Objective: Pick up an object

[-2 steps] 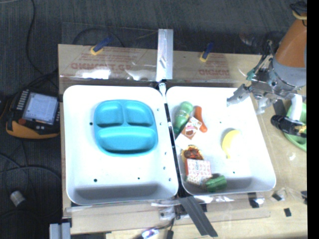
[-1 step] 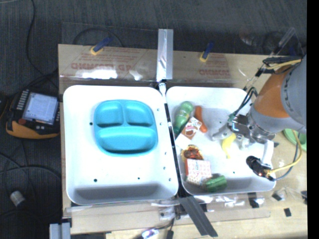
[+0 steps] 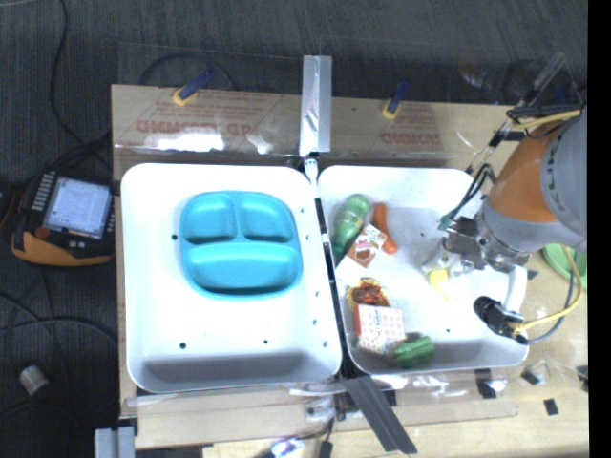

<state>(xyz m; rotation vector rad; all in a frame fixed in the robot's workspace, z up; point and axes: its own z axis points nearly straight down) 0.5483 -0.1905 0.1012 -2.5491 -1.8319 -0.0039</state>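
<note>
The right bin holds several small objects. A green bottle and an orange carrot-like piece lie at its upper left, with a small red-and-white packet just below them. A brown-and-red packet, a white box and a dark green piece lie along the lower left. A small yellow object sits in the bin's middle right. My gripper is low in the bin, just above and to the right of the yellow object.
The left bin holds a blue divided plate. The grey arm with its orange band comes in over the right bin's right wall. A black cable end hangs near the bin's lower right corner.
</note>
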